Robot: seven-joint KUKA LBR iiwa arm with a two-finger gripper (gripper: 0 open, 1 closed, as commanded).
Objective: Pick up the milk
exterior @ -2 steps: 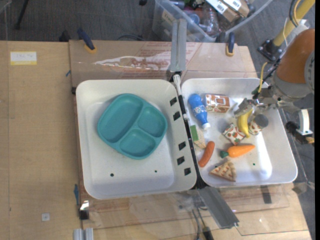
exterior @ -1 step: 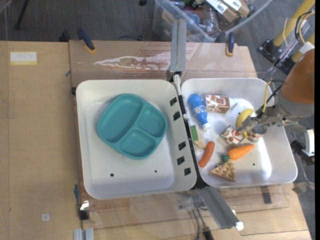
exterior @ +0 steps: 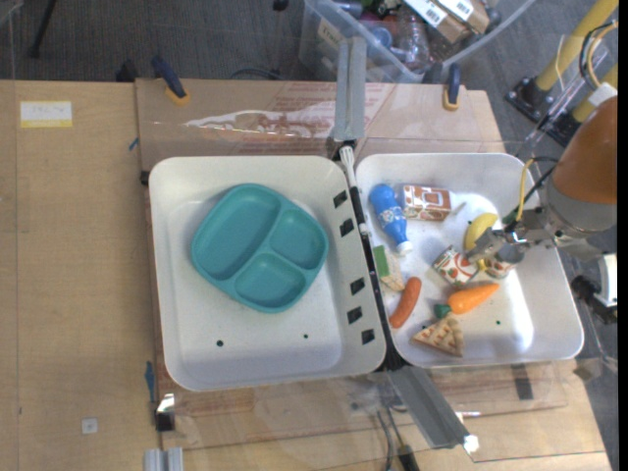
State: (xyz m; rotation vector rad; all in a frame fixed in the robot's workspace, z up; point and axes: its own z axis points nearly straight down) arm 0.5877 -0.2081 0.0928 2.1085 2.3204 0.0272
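Note:
In the right bin (exterior: 549,337) lies a small white carton with red and green print (exterior: 453,265), which looks like the milk. It rests on its side between a yellow banana (exterior: 480,228) and an orange carrot (exterior: 472,298). My gripper (exterior: 498,247) hangs just over the carton's right end, beside the banana, reaching in from the right. Whether it touches the carton is hidden by the wrist. A brown-and-white carton (exterior: 425,202) and a blue bottle with a white cap (exterior: 389,215) lie farther left near the bin's back.
The right bin also holds a red sausage (exterior: 404,302), a pizza slice (exterior: 441,337) and a small green piece (exterior: 381,261). A teal divided plate (exterior: 259,247) sits in the left bin (exterior: 186,361). A clear tub of clutter (exterior: 422,13) stands behind the bench.

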